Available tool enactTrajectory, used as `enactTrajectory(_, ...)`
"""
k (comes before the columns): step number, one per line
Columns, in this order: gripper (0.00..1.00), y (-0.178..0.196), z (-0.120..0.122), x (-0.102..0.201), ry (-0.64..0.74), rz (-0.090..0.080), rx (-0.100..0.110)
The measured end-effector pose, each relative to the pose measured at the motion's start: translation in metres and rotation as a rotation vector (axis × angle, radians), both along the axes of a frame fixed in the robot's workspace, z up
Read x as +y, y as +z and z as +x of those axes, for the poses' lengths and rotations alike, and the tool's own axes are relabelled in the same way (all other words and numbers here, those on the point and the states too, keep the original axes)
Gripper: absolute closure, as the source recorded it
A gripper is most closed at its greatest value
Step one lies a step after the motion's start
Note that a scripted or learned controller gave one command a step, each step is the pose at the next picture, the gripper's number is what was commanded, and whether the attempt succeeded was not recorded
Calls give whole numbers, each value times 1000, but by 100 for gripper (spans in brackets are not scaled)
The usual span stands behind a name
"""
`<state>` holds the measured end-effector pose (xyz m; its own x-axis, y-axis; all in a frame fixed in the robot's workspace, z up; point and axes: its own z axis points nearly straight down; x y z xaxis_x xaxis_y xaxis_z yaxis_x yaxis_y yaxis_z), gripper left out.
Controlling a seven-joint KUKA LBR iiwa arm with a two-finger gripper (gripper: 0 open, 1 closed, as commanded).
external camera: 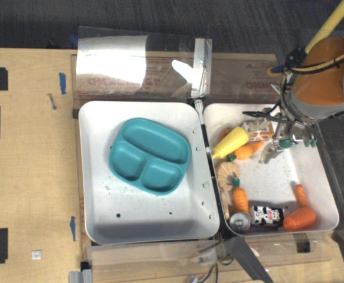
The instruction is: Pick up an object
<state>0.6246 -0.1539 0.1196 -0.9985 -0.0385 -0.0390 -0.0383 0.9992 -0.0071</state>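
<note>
While reaching in from the right, poised over right bin [328, 184], wrist pointed down. Gripper [278, 143] low near yellow toy [231, 142]. Can't tell jaw state.

Bright overhead light; glare on clear panel [139, 63].

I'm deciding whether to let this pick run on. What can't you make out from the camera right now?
- The hand, camera view: too small and cluttered to tell if it is open or shut, or whether it grips anything.
- Items under the hand near the yellow piece: partly covered by the hand's metal parts.
- Label on the dark can: too small to read.
- Arm above the orange band: cut off by the top and right edges.
</note>
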Motion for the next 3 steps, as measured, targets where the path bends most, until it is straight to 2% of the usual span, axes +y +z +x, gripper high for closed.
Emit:
enactTrajectory(1, 0, -27, 3, 52, 132, 1, 20)
enactTrajectory(2, 0, 6, 0, 30, 778, -13, 28)
enactTrajectory(3, 0, -22, -46, 14, 729, -15, 12)
